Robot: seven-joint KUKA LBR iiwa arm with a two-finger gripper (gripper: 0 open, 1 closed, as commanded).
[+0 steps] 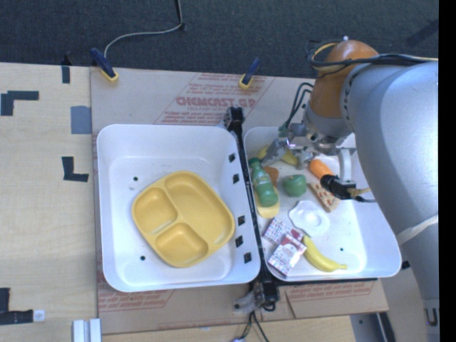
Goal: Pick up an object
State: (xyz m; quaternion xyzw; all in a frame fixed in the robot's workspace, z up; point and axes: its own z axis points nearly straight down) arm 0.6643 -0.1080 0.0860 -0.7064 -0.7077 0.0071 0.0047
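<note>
- The right bin (370,258) serves as the landmark; it is the white bin nearer the arm and it holds a clutter of toy food.
- The gripper (296,142) is down over the far end of the right bin, close to that bin's inner wall (the one it shares with its neighbour).
- Whether the gripper is spread, closed or clamped on anything, I cannot tell: the metal parts there are too small and tangled with the items beneath.
- The arm (399,134), grey with an orange band, covers the far outer corner of the right bin.
- A green bottle (263,184) lies along the right bin's inner wall, just on the near side of the gripper.
- A green pepper-like piece (294,184) sits beside the bottle, toward the bin's middle.
- An orange carrot-like piece (320,168) lies at the bin's far end, next to the gripper.
- A white fried-egg shape (309,217) rests in the middle of the right bin.
- A banana (322,256) lies at the near end of the right bin, with a red-and-white packet (283,244) beside it toward the inner wall.
- The left bin (114,191) touches the right bin's inner wall and carries a yellow divided plate (183,218).
</note>
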